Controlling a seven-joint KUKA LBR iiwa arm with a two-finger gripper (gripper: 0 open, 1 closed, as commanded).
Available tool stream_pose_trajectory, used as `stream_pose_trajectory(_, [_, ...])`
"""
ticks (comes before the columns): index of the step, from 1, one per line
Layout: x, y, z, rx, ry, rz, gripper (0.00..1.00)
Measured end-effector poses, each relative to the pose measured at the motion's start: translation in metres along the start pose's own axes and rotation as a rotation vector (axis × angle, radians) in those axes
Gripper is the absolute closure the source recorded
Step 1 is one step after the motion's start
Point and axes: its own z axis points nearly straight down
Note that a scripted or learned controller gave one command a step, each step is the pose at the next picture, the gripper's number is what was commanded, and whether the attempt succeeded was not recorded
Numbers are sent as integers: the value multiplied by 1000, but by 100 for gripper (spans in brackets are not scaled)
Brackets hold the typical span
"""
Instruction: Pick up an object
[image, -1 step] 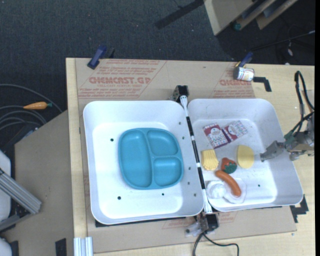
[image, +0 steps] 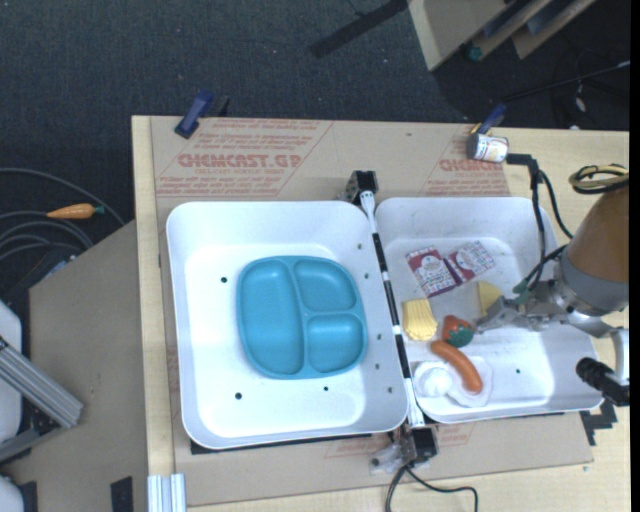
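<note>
You have a bench (image: 250, 160) topped with brown printed board, and two shallow white bins rest on it side by side. The left bin (image: 200, 300) and right bin (image: 520, 215) touch along their inner edges.

Arm (image: 600, 255): orange band above grey wrist; thin metal pincer (image: 497, 313); black cable running alongside.

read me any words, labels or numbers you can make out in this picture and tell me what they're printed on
"CHEMCAST G.P", in red on the brown board under the bins, left side.
A matching red print on the board's right side: too blurred to read.
Red and white packet in the right bin: print too small to read.
</note>
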Motion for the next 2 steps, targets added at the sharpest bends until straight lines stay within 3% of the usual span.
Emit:
stream_pose_trajectory(1, [87, 52, -1, -2, 1, -2, 0])
stream_pose_trajectory(2, [86, 51, -10, -2, 0, -1, 100])
